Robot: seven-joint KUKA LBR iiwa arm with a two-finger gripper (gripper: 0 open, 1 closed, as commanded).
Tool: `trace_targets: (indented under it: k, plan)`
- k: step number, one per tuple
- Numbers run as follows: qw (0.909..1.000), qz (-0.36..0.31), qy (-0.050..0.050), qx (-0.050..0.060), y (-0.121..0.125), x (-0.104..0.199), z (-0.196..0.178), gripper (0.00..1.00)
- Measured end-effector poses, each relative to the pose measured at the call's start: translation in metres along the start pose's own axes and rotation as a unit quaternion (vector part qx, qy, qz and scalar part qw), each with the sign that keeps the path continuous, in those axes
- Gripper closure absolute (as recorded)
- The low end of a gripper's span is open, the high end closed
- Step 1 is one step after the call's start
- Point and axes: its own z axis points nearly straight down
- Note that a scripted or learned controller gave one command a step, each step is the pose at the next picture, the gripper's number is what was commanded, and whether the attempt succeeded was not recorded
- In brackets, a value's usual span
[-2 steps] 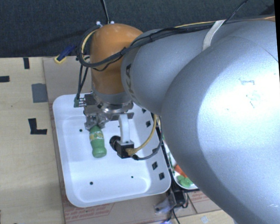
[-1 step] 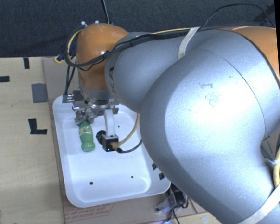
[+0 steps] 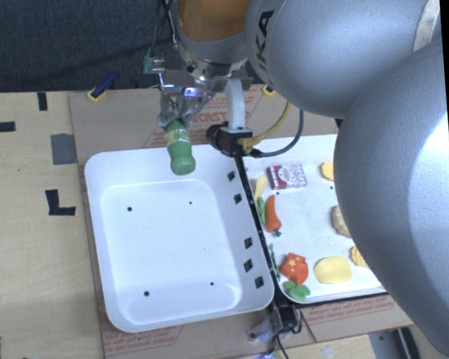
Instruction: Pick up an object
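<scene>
The jaws are closed on the top of a green bottle (image 3: pixel 181 153), which hangs upright below them, its lower end showing against the far rim of the left bin (image 3: pixel 96 224). Whether the bottle touches the rim cannot be told from this angle. The grey arm (image 3: pixel 375 124) reaches in from the right and covers much of the right bin (image 3: pixel 312 214). In the visible part of that bin, a red-and-white packet (image 3: pixel 286 177) lies near the far end. A red pepper (image 3: pixel 272 216) sits close to the wall shared with the left bin. Nearer the front are a red tomato (image 3: pixel 294 268) and, just beside it, a yellow lemon (image 3: pixel 333 270), with a small green piece (image 3: pixel 297 291) at the front corner. Both bins rest on a sheet of cardboard (image 3: pixel 119 121) on the pale wooden counter (image 3: pixel 29 252).
</scene>
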Motion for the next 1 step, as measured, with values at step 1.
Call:
trace_targets:
  k: [1]
  plan:
    - [0.9999,-0.003,-0.003,0.013,0.0114,0.0499,0.1156,1.0]
